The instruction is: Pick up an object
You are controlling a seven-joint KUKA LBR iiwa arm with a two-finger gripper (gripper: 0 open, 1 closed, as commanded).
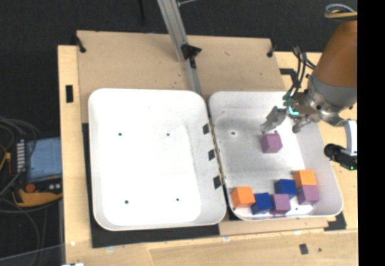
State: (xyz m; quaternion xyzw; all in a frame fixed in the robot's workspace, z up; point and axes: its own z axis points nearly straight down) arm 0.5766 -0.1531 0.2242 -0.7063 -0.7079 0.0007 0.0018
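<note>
The arm's gripper (pixel 283 115) hangs over the right bin (pixel 240 108), near its far right side. Its jaws look spread apart, and nothing sits between them.

The closest thing to pick up is a purple block (pixel 271 142). It sits alone in the middle of the right bin. It lies just below the jaws in the camera view, a little toward the near edge of the table (pixel 120 60), and they do not touch it. The block looks like a cube, so it has no long side to line up with. My guess is the jaws need to slide a little toward the near side and go down around it.

The other blocks are bunched along the near edge of the right bin. I count two orange blocks, one at the left of the bunch (pixel 243 196) and one at the right (pixel 305 178). I count two blue blocks (pixel 262 202) (pixel 285 187). I count two more purple blocks there (pixel 281 203) (pixel 309 194). That makes three purple, two orange and two blue, seven in all. They sit close together, so they could be harder to grab.

The left bin (pixel 150 156) sits just beside the right bin.
</note>
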